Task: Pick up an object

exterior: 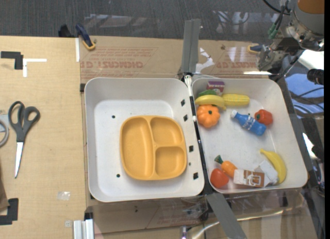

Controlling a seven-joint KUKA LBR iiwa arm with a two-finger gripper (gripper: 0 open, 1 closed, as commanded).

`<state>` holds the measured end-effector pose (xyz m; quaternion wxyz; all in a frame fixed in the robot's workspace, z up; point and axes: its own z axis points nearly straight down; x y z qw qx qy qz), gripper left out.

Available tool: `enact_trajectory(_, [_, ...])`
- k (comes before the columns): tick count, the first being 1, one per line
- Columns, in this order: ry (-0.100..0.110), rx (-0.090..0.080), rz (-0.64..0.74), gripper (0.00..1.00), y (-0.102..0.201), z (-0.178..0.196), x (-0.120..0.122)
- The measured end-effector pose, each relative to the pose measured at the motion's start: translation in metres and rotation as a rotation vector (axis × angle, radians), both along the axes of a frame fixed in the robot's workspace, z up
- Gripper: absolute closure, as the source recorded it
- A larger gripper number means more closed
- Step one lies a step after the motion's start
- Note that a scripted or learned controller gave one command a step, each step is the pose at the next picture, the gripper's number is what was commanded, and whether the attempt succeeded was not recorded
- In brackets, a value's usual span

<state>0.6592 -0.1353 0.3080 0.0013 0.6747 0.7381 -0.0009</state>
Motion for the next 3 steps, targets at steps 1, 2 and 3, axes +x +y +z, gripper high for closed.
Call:
enact_trajectory(1, [0.002, 0.001, 0.066, 1.0, -0.088, -0.12, -0.001])
enact_trajectory(2, [-0.013, -0.002, -0.08, 1.0, -0.035, -0.194, 0.003])
enact_trajectory(3, [-0.008, -0.002, -0.08, 0.0, -0.035, -0.197, 0.002])
